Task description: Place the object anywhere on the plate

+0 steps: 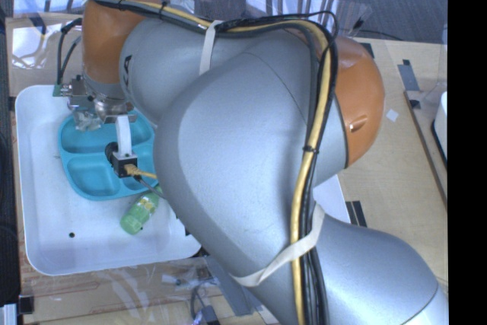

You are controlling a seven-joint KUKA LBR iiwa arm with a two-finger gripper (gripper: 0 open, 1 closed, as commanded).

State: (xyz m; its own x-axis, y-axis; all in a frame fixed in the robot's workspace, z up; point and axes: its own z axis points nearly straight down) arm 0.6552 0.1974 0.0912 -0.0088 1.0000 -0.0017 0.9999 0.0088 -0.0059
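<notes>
Arm [251,164] over the blue divided plate [82,167]
The gripper [93,116] hung over the plate's upper part; a small green bottle [138,215] lay just beside its lower-right rim.

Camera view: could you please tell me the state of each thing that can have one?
blue divided plastic plate: lying flat in the bin, partly hidden under the arm.
green plastic object: lying on its side on the bin floor, beside the plate's lower edge, not on the plate.
shallow white bin: holding the plate and the green object.
gripper: above the plate's upper end.
</notes>
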